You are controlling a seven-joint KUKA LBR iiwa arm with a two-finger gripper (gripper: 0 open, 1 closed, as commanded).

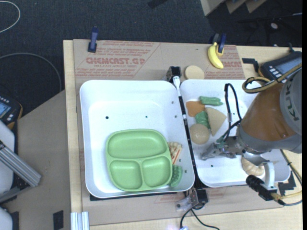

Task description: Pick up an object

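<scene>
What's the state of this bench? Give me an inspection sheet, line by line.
Surface: tan bench with red print, bearing a left bin and a right bin.
Job's things: in the right bin, a green piece, an orange piece, a beige wedge and a pale ball, clustered at its far left.
Clutter: green tray in the left bin, small bits at its right edge; banana and tan disc on the bench.
Gripper: gripper low over the right bin, beside the ball; grip unclear.
Cables: black cable looping over the right bin.
Surroundings: dark carpet.
</scene>
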